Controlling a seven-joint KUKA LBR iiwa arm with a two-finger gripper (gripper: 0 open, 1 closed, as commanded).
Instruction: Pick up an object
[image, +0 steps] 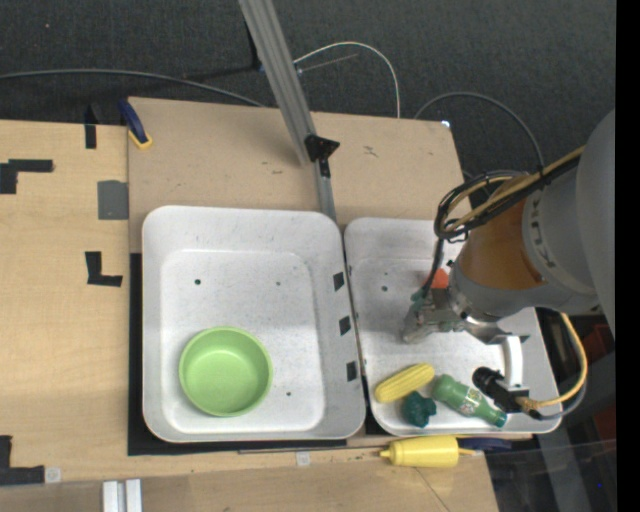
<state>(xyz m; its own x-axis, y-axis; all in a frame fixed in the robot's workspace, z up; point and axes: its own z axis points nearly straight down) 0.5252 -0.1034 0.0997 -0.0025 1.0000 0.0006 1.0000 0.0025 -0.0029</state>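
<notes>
robot lab | plywood bench (60, 300) | two white bins (160, 300) | loose cables (350, 50)

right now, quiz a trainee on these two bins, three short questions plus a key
1. True or false: the round lime-green plastic bowl sits in the left white bin.
2. Which lies nearest the right white bin's front-left corner: A the yellow toy corn cob, B the green plastic bottle?
3. Fill in: the end effector hovers over the ___ bin.

Key: 1 true; 2 A; 3 right.
</notes>
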